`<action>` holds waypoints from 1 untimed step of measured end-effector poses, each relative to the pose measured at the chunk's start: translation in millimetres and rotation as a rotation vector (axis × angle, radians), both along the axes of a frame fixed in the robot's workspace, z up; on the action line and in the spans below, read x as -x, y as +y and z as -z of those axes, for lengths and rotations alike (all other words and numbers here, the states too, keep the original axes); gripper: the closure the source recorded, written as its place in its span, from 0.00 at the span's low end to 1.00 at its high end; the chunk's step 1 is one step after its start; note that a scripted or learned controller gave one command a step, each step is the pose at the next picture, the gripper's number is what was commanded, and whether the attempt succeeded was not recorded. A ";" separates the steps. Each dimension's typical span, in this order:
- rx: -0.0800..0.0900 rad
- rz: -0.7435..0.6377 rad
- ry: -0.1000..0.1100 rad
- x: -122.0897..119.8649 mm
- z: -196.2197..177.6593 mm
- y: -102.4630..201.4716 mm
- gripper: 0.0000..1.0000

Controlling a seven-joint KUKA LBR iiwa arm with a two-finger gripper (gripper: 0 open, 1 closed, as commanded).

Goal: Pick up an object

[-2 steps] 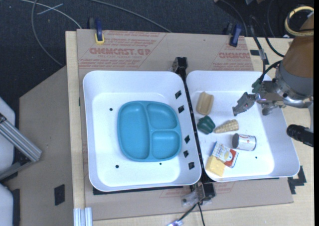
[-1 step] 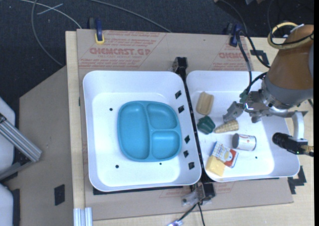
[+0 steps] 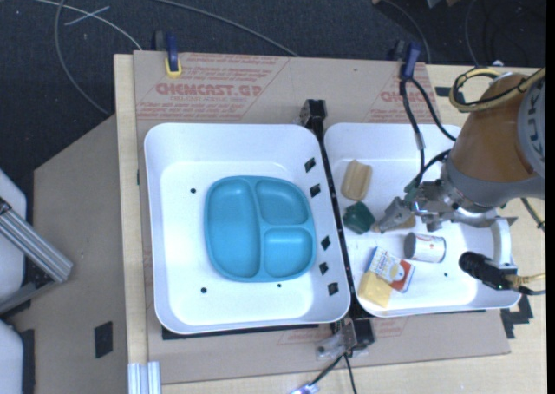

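Brown cardboard covers the bench under 2 shallow white bins. I note a blue 3-compartment plastic tray in the left bin. Over the right bin, the gripper hovers with fingers spread, grasping nothing, just beside the dark green block and the white cylindrical can.

Right bin: tan block, green piece, white cylinder, yellow-red packet.

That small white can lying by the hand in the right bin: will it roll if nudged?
Probably. The white can looks cylindrical and lies on its side on the right bin's smooth floor, so a side push likely rolls it. It seems small and probably light. The hand sits close beside it.
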State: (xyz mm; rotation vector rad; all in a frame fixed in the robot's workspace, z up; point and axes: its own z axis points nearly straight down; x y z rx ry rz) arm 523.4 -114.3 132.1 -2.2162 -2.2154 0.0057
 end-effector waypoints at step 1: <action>0.001 0.001 -0.004 0.7 49.6 0.6 0.00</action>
